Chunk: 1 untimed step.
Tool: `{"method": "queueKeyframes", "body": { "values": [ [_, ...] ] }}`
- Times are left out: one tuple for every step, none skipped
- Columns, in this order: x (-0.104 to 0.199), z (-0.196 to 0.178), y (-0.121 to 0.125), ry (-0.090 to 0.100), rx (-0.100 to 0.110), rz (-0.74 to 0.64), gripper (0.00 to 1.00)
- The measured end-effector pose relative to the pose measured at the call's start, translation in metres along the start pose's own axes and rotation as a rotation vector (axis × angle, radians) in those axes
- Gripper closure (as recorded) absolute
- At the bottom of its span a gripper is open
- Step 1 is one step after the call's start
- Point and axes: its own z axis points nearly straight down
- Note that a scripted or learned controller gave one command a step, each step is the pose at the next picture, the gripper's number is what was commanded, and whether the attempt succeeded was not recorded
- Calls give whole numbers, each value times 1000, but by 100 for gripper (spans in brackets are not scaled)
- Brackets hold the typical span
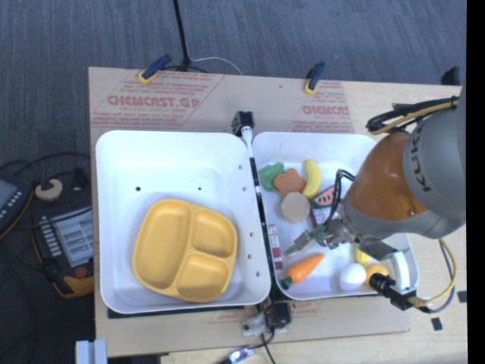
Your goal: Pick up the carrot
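1. The carrot (305, 268) lies at the near side of the right bin (356, 140), close to the front wall and toward the divider between the two bins. Its long axis runs on a slant, the green-tipped end low and left near the bin's corner, the orange body rising up and to the right.
2. Just beyond it, the tool (314, 236) hangs low over the same bin, its thin fingers pointing left. It sits just above and slightly right of the carrot's upper end, near but apart from it. Nothing shows between the fingers; whether they stand spread or closed I cannot tell.
3. I judge the coming move turns on a short drop toward the near edge and a little leftward, with the fingers set across the carrot's slant rather than along it.
4. To the right, a white egg (352, 276) and a small yellow piece (362, 257) lie near the carrot's level.
5. Farther back sit a round beige piece (294, 206), a watermelon slice (326, 196), a banana (311, 177) and a green leafy toy (270, 174).
6. In the left bin (136, 154) a yellow divided plate (186, 249) rests, well apart.
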Motion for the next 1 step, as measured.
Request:
{"method": "queueKeyframes", "body": {
  "values": [
    [3,0,3,2,-6,281,0]
  ]
}}
